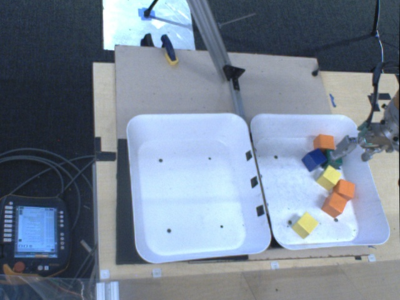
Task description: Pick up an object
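Note:
The right bin [365, 233] holds several blocks. An orange block [324, 142] lies at the back, with a blue block [314, 160] just in front of it. A yellow block [328, 177] sits below those, and two orange blocks [345, 188] [334, 204] are to its right. Another yellow block [305, 224] lies alone near the front. A small green piece [337, 163] peeks out between the blue and yellow blocks. My gripper [344, 147] reaches in from the right edge and hangs just right of the orange and blue blocks, above the green piece.
The left bin [140, 167] stands beside the right one, joined by black clips [254, 182]. A grey pole [209, 27] slants across the back of the bench. A teach pendant [34, 233] and cables lie on the floor at the left.

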`<state>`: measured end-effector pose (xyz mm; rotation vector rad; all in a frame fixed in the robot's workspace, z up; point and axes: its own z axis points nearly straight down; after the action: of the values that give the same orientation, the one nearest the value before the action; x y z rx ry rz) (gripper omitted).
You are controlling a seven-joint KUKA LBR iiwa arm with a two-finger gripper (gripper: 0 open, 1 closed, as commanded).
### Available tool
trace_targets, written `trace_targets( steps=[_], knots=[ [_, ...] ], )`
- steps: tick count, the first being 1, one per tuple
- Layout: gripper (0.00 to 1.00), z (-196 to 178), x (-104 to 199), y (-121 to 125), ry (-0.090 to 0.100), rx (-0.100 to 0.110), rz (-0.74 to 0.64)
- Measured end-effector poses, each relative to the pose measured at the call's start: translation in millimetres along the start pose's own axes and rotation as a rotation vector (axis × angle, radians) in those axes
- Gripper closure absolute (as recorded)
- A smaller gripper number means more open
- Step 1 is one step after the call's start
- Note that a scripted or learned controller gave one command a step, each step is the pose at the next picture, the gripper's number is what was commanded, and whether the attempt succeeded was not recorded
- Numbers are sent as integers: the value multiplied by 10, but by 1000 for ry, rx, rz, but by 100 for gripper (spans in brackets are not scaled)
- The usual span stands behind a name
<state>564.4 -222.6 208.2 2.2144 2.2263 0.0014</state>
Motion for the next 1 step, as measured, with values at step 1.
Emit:
trace_targets(
  steps=[1],
  knots=[
    [0, -1, 0, 0, 0, 0, 0]
  ],
)
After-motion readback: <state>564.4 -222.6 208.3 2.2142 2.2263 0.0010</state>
